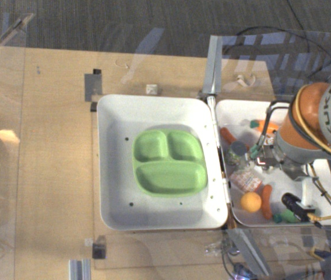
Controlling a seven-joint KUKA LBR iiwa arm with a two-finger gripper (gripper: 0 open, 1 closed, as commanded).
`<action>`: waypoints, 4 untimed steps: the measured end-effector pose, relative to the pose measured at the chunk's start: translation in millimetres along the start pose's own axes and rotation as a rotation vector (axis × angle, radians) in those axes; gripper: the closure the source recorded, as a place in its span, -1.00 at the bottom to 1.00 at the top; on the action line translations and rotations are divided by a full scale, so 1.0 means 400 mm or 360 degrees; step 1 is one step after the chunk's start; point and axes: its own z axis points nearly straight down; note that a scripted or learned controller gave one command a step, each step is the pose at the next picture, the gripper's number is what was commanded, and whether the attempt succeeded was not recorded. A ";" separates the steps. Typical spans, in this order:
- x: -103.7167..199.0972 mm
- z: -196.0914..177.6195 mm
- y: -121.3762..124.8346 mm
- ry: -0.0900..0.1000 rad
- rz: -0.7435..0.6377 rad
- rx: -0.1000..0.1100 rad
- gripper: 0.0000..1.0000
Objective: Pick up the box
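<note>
Setting: the shallow white plastic left bin [114, 174] holds a green three-compartment plastic plate [169, 161]; the shallow white plastic right bin [238, 111] holds a clutter of small things
Arm: the grey KUKA arm with its orange band [311, 124] reaches over the right bin from the right side of the view
Claw: the two-finger gripper [262, 157] sits low among the clutter, about the middle of the right bin; whether it is open or closed cannot be told, since the wrist hides it from above
Task's thing: no clean-edged box can be made out; the likeliest candidate is the pale, pink-mottled boxy packet [246, 181], lying in the right bin near its left wall, just beside the gripper toward the view's bottom
Neighbours: an orange ball [250, 202] and a red-orange stick [266, 200] lie just beside the packet; a red cylinder [228, 135] and a grey round lid-like thing [237, 149] lie further up the bin
Done: by judgement, the approach, as the gripper is down in the bin that holds the packet
Left: the grasp and the lift; nothing is seen held, and the packet appears to rest on the bin floor
Progress: early, judged short of a secured grasp
</note>
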 end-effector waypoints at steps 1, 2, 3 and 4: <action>0.007 -0.037 0.017 0.0003 -0.0006 -0.0028 1.00; 0.007 -0.036 0.015 0.0004 -0.0006 -0.0025 -1.00; 0.046 0.007 0.024 -0.0003 0.0095 -0.0013 -1.00; 0.036 0.005 -0.085 -0.0002 0.0069 -0.0014 -1.00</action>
